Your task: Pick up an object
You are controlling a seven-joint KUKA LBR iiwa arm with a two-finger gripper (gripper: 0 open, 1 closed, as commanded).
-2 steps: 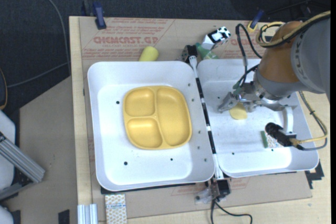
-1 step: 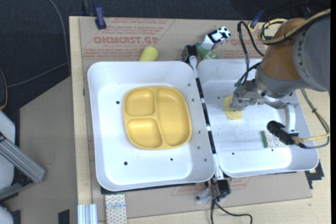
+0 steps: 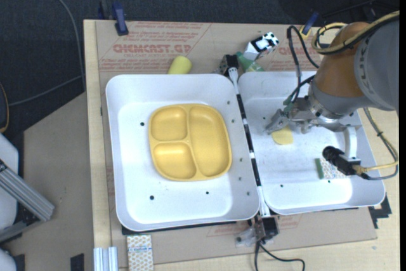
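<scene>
Hovering in rt bin (image 3: 355, 197), gripper (image 3: 287, 122) is seen w/ fingers spread narrowly just above yellow piece (image 3: 283, 137); nothing held.

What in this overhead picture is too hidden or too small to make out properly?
- End effector: the arm's bulk shades it, so its grip on the pale yellow piece is unclear.
- Right bin: its far corner sits under the arm.
- Black-and-white object behind the bins: too small to identify.
</scene>
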